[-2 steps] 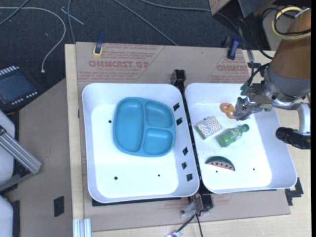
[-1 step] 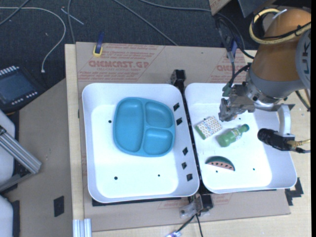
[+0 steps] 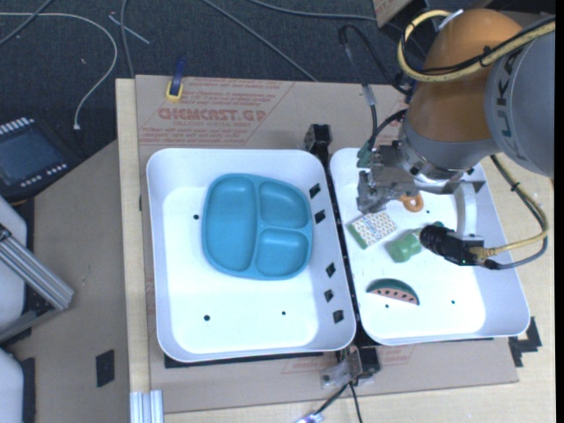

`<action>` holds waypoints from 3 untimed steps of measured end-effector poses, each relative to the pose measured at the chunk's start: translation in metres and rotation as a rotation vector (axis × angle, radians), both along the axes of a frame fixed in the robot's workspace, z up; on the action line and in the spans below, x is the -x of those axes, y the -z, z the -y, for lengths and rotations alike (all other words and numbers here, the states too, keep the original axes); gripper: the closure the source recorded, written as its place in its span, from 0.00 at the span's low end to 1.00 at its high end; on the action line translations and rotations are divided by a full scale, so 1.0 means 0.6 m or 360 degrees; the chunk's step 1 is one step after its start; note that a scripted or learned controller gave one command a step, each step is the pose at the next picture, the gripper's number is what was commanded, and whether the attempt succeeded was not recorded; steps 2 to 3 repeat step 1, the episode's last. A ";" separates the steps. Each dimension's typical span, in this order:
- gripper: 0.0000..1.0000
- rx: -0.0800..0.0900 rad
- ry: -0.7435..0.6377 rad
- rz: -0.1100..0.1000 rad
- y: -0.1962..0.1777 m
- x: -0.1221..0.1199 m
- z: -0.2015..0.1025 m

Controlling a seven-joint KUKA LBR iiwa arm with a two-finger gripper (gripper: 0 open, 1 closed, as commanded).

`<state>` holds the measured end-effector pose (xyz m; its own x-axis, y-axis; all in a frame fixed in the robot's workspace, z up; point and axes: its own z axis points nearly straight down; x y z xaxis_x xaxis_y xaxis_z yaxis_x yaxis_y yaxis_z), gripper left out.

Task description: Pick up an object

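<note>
White plastic, twice over: two shallow bins side by side on a cardboard-topped bench (image 3: 264, 104), seen from above at a slant. Taken from the blue plate (image 3: 257, 226) as landmark: plate lying flat in the left bin (image 3: 176, 236), slightly above that bin's middle, split into three compartments, with bare white floor wide open below it and a narrower strip on its left. To the plate's right, past a dark divider dotted with black clips, the right bin (image 3: 502, 307).

Just right of the plate beyond the divider, a small card with a dotted pattern (image 3: 374, 228), lying tilted. Beside the card, further from the plate, a small green block (image 3: 404, 247), near the card but apart from it. Lower right of the plate, a watermelon slice toy (image 3: 393, 293), red and green, alone on open floor, well clear of the bin's near rim. Up from the green block, an orange ring (image 3: 411, 204) partly hidden under the arm.

Grey and orange arm reaching in on the far side from the plate, metal gripper (image 3: 377, 192) low over the right bin's upper-left corner, directly above the card. Fingers too dark and cluttered to judge; nothing visibly between them. Black cable connector (image 3: 445, 241) just beyond the green block.
</note>
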<state>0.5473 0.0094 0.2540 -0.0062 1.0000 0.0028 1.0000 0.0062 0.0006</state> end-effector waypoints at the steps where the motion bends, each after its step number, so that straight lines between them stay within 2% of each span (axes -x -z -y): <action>1: 1.00 0.0002 0.0001 0.0000 0.019 -0.023 -0.084; 3: 1.00 0.0002 0.0001 0.0000 0.019 -0.023 -0.084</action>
